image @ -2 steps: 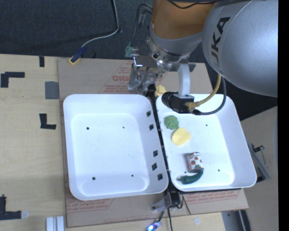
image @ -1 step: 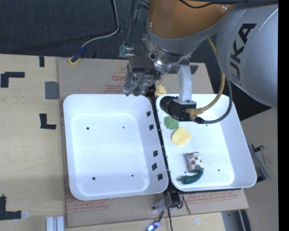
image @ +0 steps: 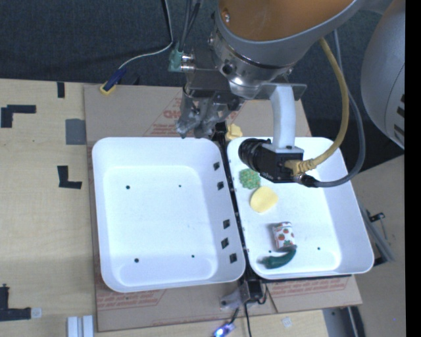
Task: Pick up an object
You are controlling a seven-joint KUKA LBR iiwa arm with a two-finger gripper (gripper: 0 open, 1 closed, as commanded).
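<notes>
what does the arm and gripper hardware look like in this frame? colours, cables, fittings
The arm's wrist shows an orange band above a silver metal flange. Below it hangs the dark grey metal two-finger gripper. A white bracket carries a black cylindrical module, fed by a tan hose and a black cable. A small green connector with a pale wire sits on the gripper's side.

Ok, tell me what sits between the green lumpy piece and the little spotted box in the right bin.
In the camera view, a yellow round piece lies between the green lumpy piece and the spotted box, on the right bin floor.
</notes>
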